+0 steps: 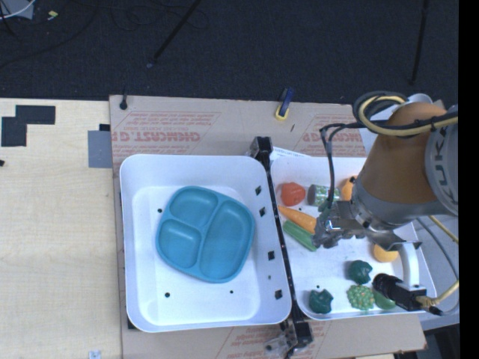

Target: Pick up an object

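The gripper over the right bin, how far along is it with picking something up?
Done: the gripper is down in the right bin, by the carrot and green vegetable. In hand: nothing visibly lifted. Left: grasping and raising one item. The blue plate sits in the left bin.

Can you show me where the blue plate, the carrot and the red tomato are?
Blue plate [205, 232]: camera view, on its middle ridge.
Carrot [299, 218]: camera view, on its orange middle.
Tomato [293, 194]: camera view, on its red top.
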{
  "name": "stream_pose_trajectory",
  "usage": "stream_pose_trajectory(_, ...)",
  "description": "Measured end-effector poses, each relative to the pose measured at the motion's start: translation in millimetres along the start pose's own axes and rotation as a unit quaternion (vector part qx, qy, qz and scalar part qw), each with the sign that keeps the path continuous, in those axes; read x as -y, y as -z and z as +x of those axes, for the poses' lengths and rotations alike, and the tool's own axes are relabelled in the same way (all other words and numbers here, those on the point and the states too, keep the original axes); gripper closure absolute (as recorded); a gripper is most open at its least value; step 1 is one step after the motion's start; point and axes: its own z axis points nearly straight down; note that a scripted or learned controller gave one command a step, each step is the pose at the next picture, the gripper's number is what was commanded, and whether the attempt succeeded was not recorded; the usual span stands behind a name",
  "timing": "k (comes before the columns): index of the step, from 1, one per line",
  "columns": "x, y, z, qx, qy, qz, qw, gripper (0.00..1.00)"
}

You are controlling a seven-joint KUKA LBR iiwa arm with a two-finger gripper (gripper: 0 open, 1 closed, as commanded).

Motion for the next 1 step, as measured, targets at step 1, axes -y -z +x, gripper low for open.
stream_pose_trajectory(1,-27.3,-9.3,44.0,0.000,0.000,0.000,1.0000,1.00)
